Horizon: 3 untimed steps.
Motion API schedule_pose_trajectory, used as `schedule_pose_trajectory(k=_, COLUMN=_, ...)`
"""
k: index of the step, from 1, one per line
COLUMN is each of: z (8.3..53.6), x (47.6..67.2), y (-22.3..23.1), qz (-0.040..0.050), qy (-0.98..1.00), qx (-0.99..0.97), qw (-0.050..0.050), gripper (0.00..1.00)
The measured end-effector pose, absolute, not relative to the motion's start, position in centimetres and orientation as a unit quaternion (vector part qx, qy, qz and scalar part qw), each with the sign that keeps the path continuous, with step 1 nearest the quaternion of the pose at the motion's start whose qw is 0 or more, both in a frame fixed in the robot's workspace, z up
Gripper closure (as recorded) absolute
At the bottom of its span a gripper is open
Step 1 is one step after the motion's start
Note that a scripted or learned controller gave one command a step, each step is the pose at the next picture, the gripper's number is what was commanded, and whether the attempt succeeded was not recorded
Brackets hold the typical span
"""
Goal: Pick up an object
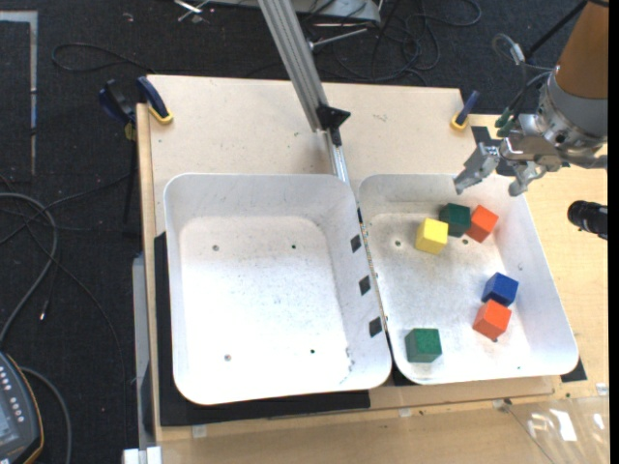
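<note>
Blocks sit in the right bin (542,259) just below your gripper (495,180): a dark green block (456,218) and an orange block (483,222) nearest it. Its fingers look spread, pinching nothing.

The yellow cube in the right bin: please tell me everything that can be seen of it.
The yellow cube is a small solid-looking block with a matte, painted look and plain faces. It sits flat on the floor of the right bin, in its upper part, turned slightly askew to the bin's walls. A dark green cube stands just behind it to the right, very close or touching. The end effector is above, apart from it.
</note>
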State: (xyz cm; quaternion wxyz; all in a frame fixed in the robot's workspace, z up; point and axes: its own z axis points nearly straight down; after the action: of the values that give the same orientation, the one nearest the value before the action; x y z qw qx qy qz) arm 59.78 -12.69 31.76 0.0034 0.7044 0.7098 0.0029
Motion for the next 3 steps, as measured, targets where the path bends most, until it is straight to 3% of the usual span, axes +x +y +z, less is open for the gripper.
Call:
schedule_pose_trajectory(k=1, z=15.3, x=63.3, y=-14.9, qz=-0.0023, qy=0.707, qx=0.707, qw=-0.003, gripper=0.0)
schedule_pose_trajectory(k=2, z=9.5, x=62.6, y=-11.3, qz=0.0002, qy=0.709, qx=0.706, qw=0.001, gripper=0.0)
schedule_pose_trajectory(k=3, z=10.6, x=62.6, y=-11.4, qz=0.0004, qy=0.707, qx=0.707, qw=0.001, gripper=1.0)
